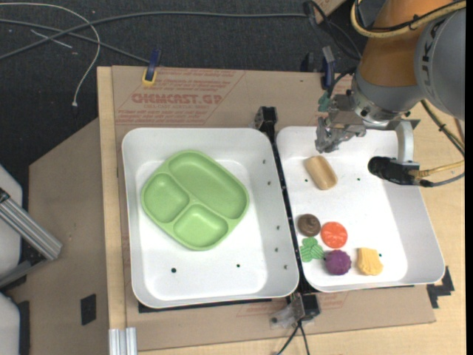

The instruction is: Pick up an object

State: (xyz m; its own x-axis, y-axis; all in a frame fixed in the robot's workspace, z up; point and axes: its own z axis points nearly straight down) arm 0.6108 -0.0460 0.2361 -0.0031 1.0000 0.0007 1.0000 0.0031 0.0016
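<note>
My gripper [325, 146] hangs over the back of the right bin [403, 220], just above the far end of a tan bread-like roll [321, 173]. The roll lies flat on the bin floor. Nearer the front of that bin sit a brown doughnut [308, 225], an orange-red round fruit [334, 234], a green leafy piece [311, 251], a purple grape bunch [338, 262] and a yellow-orange piece [369, 261]. I see nothing between the fingers.
The left bin [148, 272] holds a green three-compartment plate [194, 198]. A black clamp [264, 118] stands at the back between the bins. A black-tipped cable fitting [392, 170] juts over the right bin's back right part. Cardboard surrounds both bins.
</note>
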